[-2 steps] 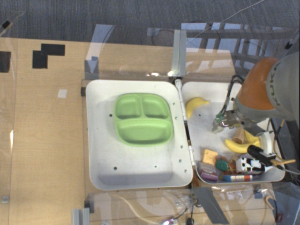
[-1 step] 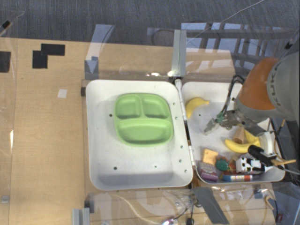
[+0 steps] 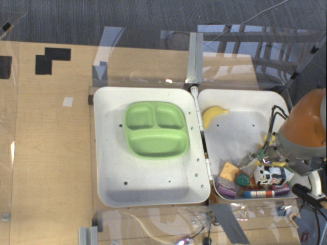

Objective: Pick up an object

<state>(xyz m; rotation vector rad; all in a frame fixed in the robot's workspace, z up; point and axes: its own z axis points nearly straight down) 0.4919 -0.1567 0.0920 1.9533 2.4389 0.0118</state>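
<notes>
Reaching in from the counter's right edge, grey arm (image 3: 306, 131) with orange band low over the right bin (image 3: 240, 137), claw (image 3: 265, 160) down among the clutter at that bin's front right corner. Cannot tell whether claw clenched or released: too small and tangled with wires.

Heaped along the right bin's front edge: a tan block (image 3: 228, 171) toward the front left, a small green round piece (image 3: 242, 179) just beside it, a purple item (image 3: 227, 190) against the front wall, a black-and-white patterned object (image 3: 269, 176) right under the claw, a red-and-blue marker-like stick (image 3: 263, 193) lying along the front rim. Hard to say which of these touches the claw. Well apart from the heap, a yellow banana-shaped toy (image 3: 213, 115) near the back left corner of the same bin, beside the divider.

Sitting in the middle of the left bin (image 3: 110, 182), a green divided plate (image 3: 155, 129) with three compartments, flat.
</notes>
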